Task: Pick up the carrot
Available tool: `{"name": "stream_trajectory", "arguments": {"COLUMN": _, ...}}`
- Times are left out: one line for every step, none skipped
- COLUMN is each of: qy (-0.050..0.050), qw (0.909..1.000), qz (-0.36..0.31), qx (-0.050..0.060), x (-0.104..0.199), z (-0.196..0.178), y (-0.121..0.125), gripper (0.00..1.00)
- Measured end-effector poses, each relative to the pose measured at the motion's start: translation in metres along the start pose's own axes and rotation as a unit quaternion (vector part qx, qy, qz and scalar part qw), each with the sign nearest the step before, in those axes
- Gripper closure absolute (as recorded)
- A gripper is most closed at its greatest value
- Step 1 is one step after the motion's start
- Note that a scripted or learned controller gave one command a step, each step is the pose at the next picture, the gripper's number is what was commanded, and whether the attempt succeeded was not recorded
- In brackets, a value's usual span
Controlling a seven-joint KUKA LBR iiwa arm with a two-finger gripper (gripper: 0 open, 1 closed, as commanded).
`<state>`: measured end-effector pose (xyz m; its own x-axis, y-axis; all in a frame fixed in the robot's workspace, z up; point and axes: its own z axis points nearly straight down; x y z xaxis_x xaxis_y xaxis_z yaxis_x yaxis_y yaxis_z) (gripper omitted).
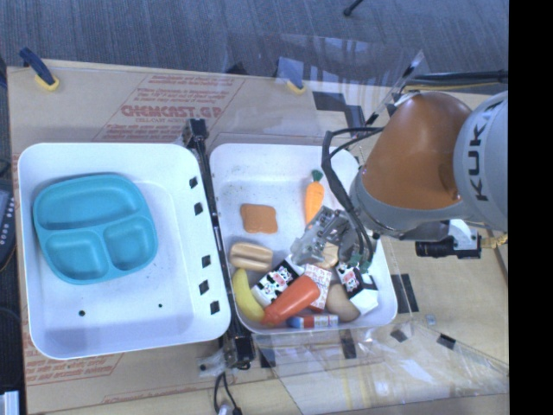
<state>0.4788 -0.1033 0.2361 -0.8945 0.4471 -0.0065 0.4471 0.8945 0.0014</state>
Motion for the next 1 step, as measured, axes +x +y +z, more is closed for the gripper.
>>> {"name": "stream_trajectory", "arguments": {"qy": 0.002, "qw": 0.9933, "qz": 0.116, "qx": 0.001, "x": -0.0388, "z": -0.0131, "y": 0.0432, "gripper": 1.0}}
